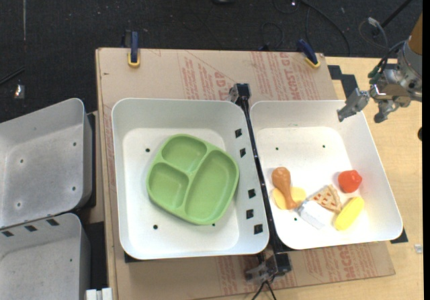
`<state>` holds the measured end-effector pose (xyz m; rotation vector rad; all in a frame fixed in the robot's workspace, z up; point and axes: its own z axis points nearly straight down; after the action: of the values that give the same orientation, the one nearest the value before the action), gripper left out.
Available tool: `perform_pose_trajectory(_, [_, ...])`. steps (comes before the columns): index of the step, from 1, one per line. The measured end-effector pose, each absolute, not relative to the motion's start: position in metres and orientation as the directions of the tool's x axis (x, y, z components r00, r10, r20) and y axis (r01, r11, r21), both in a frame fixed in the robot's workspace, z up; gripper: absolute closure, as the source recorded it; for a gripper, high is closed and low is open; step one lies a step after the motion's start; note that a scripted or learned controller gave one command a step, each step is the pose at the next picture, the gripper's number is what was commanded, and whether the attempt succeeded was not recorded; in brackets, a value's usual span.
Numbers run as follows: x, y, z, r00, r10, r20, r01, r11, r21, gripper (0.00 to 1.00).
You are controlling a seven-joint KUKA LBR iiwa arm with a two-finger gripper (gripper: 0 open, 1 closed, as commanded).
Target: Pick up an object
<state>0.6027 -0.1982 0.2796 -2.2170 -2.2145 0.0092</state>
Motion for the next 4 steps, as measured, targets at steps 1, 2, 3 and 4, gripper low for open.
perform_pose_trajectory(1, [0.605,-0.198,0.286,-0.001,1.000,-0.001,1.000,0.001,0.001,0.00])
perform_pose_trajectory(2, [0.603,-0.204,0.240,0.001,1.000,0.000,1.000,-0.001,-0.004,0.00])
perform_pose_trajectory(3, [0.598,-0.198,0.194,0.001,1.000,0.001,1.000,-0.001,-0.004,0.00])
perform_pose_trajectory(4, [0.595,-0.190,0.147,0.001,1.000,0.001,1.000,-0.001,-0.005,0.00])
